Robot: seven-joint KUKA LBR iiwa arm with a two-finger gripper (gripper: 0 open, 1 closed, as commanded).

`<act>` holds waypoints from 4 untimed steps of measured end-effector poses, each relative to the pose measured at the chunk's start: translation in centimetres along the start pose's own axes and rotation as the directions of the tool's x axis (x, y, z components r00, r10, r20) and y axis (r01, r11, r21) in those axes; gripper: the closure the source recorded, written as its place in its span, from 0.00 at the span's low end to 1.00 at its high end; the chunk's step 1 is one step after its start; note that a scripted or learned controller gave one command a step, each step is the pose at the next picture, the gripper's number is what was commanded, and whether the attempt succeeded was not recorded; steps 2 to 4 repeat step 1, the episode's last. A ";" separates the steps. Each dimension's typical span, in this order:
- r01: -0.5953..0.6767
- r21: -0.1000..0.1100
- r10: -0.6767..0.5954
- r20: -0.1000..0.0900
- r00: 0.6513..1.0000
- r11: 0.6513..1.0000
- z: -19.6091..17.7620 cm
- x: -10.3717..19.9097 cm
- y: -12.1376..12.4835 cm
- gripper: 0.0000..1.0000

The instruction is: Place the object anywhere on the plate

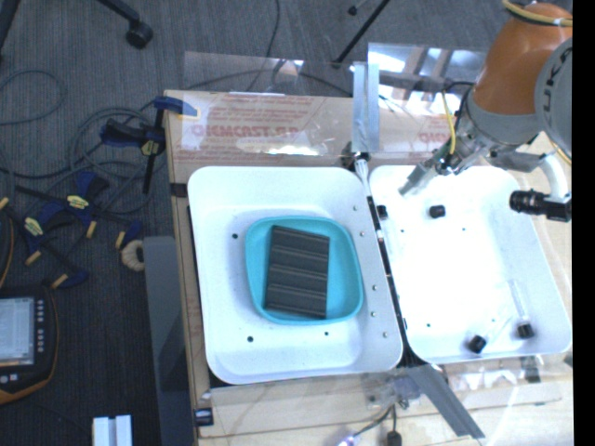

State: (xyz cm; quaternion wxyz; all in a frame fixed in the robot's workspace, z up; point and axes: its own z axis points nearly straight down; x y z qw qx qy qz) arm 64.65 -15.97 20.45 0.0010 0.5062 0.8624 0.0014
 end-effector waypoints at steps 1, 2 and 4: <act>0.000 0.000 0.000 0.000 1.000 1.000 0.0 0.0 0.0 0.00; 0.000 0.000 0.000 0.000 1.000 1.000 0.0 0.0 0.0 0.00; 0.000 0.000 0.000 0.000 1.000 1.000 0.0 0.0 0.0 0.00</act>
